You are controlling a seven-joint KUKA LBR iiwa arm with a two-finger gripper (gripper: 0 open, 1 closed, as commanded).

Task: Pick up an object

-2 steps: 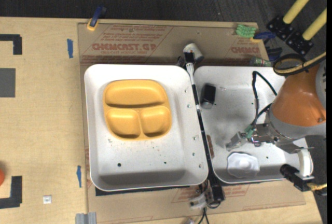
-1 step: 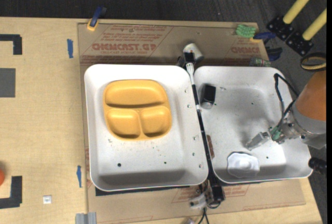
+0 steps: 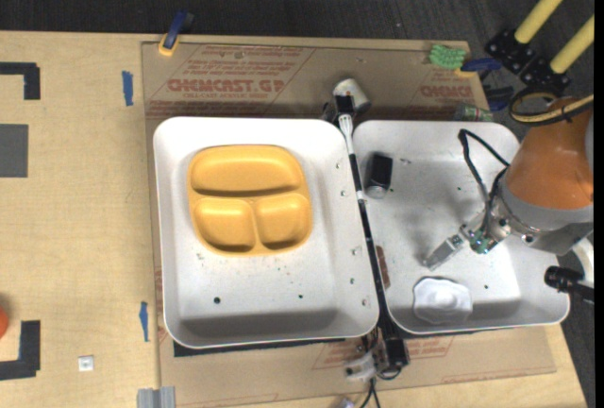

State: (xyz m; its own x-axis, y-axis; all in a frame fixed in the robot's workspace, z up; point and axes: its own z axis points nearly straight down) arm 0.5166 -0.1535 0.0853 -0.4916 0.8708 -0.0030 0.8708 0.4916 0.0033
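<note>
A robot gripper (image 3: 442, 252) reaches low into the right bin (image 3: 406, 149); whether it grips anything cannot be told. A white object (image 3: 442, 297) lies near it, a black one (image 3: 378, 171) farther left. A yellow tray (image 3: 250, 198) fills the left bin (image 3: 179, 236).

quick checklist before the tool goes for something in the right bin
1. Targets in the right bin: a black block and a white lump lie there. Ok.
2. Tool over that bin: ok.
3. Tool free of any object: nothing seen between its fingers. Ok.
4. Tool above a target: not ok, it sits between the two, on neither.
5. Tool height over the bin floor: cannot tell.
6. Yellow tray out of the way: ok, it lies in the left bin.
</note>
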